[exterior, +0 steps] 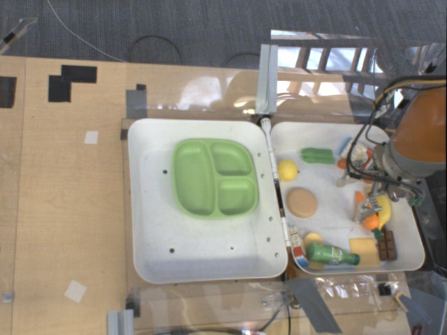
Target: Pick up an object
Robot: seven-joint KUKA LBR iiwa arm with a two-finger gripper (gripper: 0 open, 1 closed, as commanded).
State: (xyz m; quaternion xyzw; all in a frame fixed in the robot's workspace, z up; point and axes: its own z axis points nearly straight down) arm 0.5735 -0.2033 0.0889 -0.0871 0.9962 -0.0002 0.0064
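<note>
Pick-up task at an early stage, seen from above the worktop (63,208). Two white bins sit side by side. The left bin (154,250) carries a green divided tray (215,177). The right bin (412,257) holds the candidate objects: a green block (318,156) near the back, a yellow lemon (287,169) just beside the dividing wall, a tan disc (302,202) in front of the lemon, a green bottle (332,255) lying on its side at the front, a yellow block (364,247) next to it, a brown chocolate bar (386,245) toward the front right corner, and a cluster of a banana (382,206) and an orange piece (371,221) on the right side.

The arm (422,135) reaches in from the right, its wrist over the right part of the right bin. The gripper (370,187) is low, directly above or among the banana cluster; whether it touches anything cannot be judged. The state of the jaws cannot be told, as cabling and the wrist body mask them.

Judged progress: the approach looks made, but no object is visibly lifted; all appear to rest on the bin floor. Grasp, closure and lift remain to be done. The crowded cluster beneath the gripper may make a clean single-object grasp uncertain.
</note>
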